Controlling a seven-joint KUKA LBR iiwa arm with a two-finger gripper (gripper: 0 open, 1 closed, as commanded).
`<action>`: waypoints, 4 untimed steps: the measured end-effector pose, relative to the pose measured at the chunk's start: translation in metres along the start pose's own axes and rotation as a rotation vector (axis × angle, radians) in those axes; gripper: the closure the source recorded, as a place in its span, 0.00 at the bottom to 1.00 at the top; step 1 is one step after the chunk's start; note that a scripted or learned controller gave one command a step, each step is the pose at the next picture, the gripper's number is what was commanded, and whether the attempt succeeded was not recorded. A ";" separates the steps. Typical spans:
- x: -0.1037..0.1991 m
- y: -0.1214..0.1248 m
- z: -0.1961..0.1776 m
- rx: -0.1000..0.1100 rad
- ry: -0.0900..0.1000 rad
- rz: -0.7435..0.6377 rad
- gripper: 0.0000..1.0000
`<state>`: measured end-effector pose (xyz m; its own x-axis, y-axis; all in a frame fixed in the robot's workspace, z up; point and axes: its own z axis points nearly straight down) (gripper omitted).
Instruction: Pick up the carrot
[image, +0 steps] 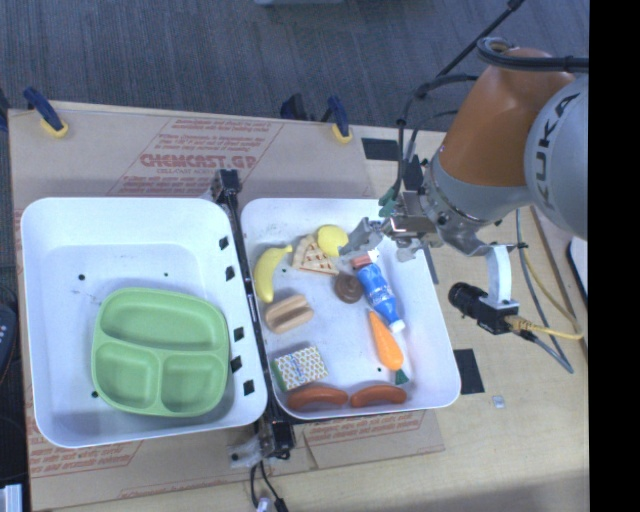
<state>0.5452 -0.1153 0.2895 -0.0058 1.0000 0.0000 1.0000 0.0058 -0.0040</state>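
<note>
Camera view gives you the carrot (385, 343) lying flat on the floor of the right bin (432, 300), in the bin's near right part, orange body running up and slightly left, green stub end toward the near right corner. Take the carrot as your landmark. Just above it, tip almost touching its upper end, lies a blue and white bottle (378, 288) with a red cap at the far end. Left of the bottle and up-left of the carrot sits a small brown round piece (348, 289). Below the carrot, along the near wall, two reddish sausages (347, 396) lie end to end. To the carrot's lower left is a small patterned packet (299, 367); further left and higher, a tan bun-like piece (288, 313), then a banana (268, 270). Up-left of the carrot, beyond the bottle, you see a waffle wedge (317, 262) and a lemon (331, 240).

The gripper (372, 237) hangs well above the carrot in the frame, over the bin's far part near the lemon and the bottle cap. You cannot tell how its jaws stand, and nothing shows between them.

Far left of the carrot, the left bin (60, 240) holds a green divided plate (158, 350).
</note>
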 end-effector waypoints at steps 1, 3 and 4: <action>-0.041 -0.054 0.074 0.001 0.000 -0.088 0.00; -0.053 -0.062 0.189 0.000 0.001 -0.157 1.00; -0.096 -0.064 0.081 -0.004 -0.001 -0.132 1.00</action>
<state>0.4813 -0.2116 0.2087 -0.1370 0.9906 -0.0005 0.9906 0.1370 -0.0004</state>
